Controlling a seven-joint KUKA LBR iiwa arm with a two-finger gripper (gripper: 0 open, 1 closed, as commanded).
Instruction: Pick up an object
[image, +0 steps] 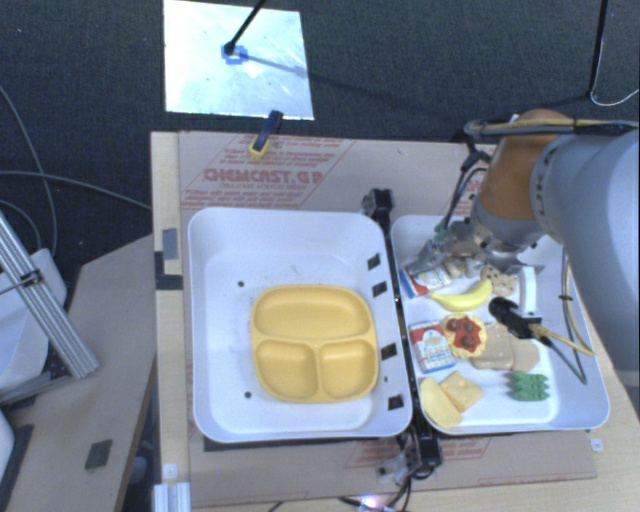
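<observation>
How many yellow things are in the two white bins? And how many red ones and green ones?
Yellow: 4 (divided plate, banana, cheese wedge, yellow slice)
Red: 2 (red box, red-topped piece)
Green: 1 (green toy)
Total: 7

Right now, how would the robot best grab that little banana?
Probably from straight above, pinching the banana across its slim middle: it lies flat on the floor of the right bin, long and curved, narrow enough there to close on.
</observation>
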